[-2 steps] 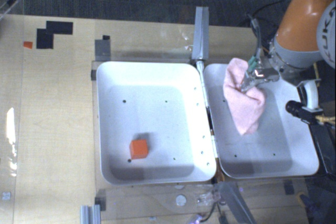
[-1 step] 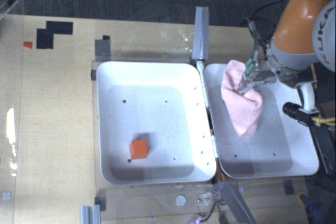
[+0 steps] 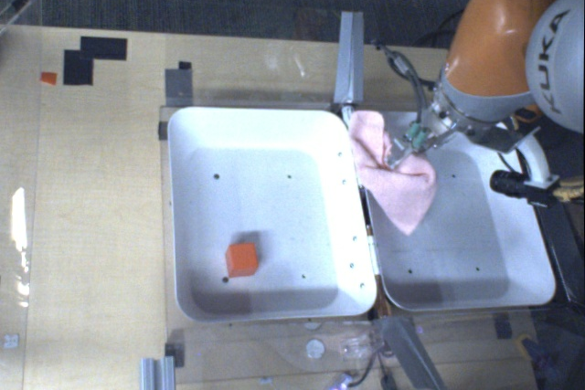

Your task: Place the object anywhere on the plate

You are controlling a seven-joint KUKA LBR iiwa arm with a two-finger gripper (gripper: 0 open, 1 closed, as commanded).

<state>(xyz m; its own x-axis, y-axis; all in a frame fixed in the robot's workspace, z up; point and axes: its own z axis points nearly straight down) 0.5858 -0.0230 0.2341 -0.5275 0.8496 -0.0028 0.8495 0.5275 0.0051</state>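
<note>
Over right bin, claw pinching pink cloth, fingers closing narrow on fabric near its top. Cloth draping toward 6 o'clock, its 9 o'clock edge lying over rim between bins. Orange block sitting in left bin, toward 7 o'clock, well apart from claw. Worktop bearing both bins.

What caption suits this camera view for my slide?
End effector at a crumpled pink cloth in the right white bin; small orange block in the left white bin.
</note>
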